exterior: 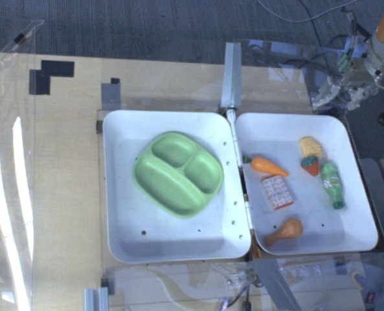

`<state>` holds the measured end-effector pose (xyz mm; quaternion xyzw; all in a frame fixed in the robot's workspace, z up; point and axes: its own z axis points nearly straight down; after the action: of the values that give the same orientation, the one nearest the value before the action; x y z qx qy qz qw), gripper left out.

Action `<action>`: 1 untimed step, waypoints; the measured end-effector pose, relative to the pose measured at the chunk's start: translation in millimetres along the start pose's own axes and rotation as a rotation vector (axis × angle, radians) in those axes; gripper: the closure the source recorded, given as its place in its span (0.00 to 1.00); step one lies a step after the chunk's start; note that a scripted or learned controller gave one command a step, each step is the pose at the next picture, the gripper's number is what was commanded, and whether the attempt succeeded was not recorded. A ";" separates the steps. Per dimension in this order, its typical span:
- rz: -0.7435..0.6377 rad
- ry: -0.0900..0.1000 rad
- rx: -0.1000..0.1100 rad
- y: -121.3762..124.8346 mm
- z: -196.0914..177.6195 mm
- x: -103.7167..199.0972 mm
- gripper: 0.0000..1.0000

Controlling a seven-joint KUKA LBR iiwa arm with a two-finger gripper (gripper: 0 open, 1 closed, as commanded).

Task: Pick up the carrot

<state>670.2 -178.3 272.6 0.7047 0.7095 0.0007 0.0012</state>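
The carrot [268, 166] is orange with a small green top. It lies in the right bin [353, 148] near that bin's left wall, its tip pointing right. My gripper [338, 98] hangs above the right bin's far right corner, well away from the carrot. Its fingers stand apart with nothing between them.
Also in the right bin are a yellow corn piece [310, 146], a small red fruit [310, 167], a green bottle [331, 184], a pink checked packet [277, 192] just below the carrot and a brown drumstick [285, 230]. A green divided plate [179, 172] lies in the left bin [124, 193].
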 end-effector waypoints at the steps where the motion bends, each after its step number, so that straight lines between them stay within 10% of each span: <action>1: -0.134 0.000 -0.003 -2.7 177.0 -9.3 0.00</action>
<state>668.0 -187.8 95.6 0.6556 0.7551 0.0016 0.0026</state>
